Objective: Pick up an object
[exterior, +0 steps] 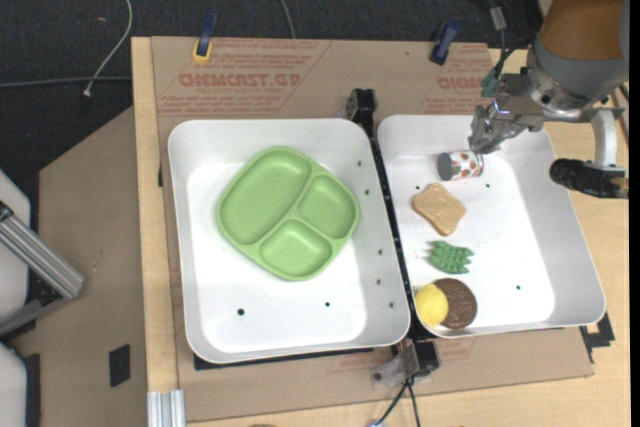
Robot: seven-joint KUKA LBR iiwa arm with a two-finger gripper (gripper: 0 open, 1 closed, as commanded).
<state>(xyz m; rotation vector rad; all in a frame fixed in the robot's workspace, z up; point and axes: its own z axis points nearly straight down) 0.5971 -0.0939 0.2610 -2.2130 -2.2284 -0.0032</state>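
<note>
The arm (585,5), grey with an orange section above the wrist, is reaching in over the right bin (560,245), and its end effector (487,137) is hanging just above and beside a small white and red object (462,165) lying near that bin's far left corner. Whether the end effector is standing wide or narrow cannot be told at this slant, and nothing is showing between its tips.

Taking the small white and red object as the landmark: a tan toast-shaped piece (439,207) is lying just in front of it, toward the near edge. Further in front, a green leafy toy (450,257) is resting apart from the toast. Beyond that, at the near left corner, a yellow lemon-like piece (431,304) is touching a brown round piece (458,302).

To the left of the landmark, across the divide, the left bin (200,315) is holding a green divided plate (288,212) with three compartments, sitting tilted near the middle. Both bins are sitting on a cardboard-covered surface (160,165), with two blue clamps (206,35) gripping its far edge.
</note>
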